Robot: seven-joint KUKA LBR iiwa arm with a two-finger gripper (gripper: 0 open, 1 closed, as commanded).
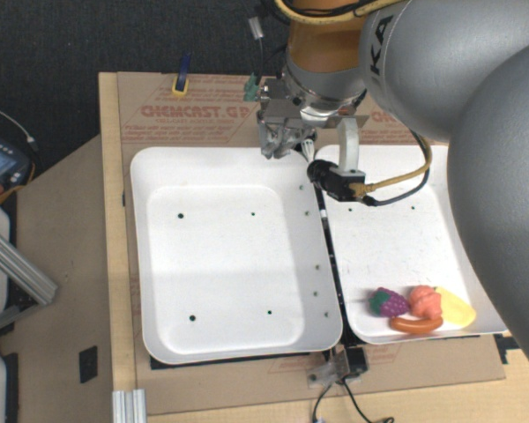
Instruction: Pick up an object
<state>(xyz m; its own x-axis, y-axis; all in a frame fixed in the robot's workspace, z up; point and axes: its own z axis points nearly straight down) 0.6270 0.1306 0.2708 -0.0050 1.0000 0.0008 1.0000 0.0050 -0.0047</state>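
The gripper (282, 145) is hovering over the left bin's (150, 236) far rim; I cannot tell how it is set. The toy food cluster (419, 309) is lying well apart, in the right bin's (397, 236) near corner, its long axis running across the bin.

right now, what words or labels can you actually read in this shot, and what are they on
"CHEMCAST GP" or close to it, in red print on the brown paper-covered board behind the bins; the last letters are blurred.
Smaller red lines above and below it are too blurred to read.
More red print right of the pincer is cut off and unreadable.
A dark letter, perhaps "K", on the grey arm; partly hidden.
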